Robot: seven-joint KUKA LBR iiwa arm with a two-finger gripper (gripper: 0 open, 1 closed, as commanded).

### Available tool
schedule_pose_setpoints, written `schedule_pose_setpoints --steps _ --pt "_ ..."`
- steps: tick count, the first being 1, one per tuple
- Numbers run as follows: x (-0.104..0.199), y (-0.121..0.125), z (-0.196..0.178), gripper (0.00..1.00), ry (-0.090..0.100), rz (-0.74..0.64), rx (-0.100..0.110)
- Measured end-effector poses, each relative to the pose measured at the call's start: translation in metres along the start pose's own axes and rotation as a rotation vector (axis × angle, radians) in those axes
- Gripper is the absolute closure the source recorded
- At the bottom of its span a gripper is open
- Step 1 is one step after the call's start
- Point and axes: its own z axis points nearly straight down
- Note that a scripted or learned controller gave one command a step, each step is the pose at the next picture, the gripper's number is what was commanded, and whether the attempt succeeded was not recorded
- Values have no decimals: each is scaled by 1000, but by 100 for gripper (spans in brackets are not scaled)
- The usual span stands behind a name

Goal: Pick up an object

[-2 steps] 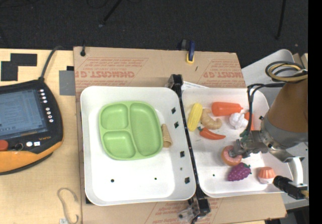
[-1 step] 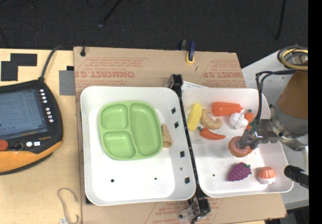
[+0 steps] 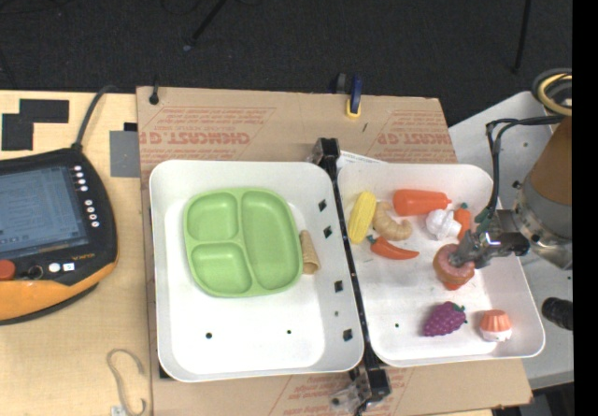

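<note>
Reaching in from three o'clock, the metal two-finger gripper (image 3: 464,254) is pressing onto a round reddish-orange toy fruit (image 3: 452,270) in the right-hand shallow white bin (image 3: 523,311), its closure impossible to tell.

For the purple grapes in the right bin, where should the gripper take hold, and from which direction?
Come straight down on the purple grapes and pinch across the narrower width of the cluster's body. They lie flat on the right bin floor, apart from the small orange-and-white piece beside them, so the sides look free.
</note>
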Motion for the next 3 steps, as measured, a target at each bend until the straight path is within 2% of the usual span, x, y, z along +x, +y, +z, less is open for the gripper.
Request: schedule_pose_setpoints --steps 1,2,3 --pt "48 34 11 100 2 -5 3" --pt "78 58 -8 100 2 -3 1" --pt "77 61 -3 100 0 -5 4"
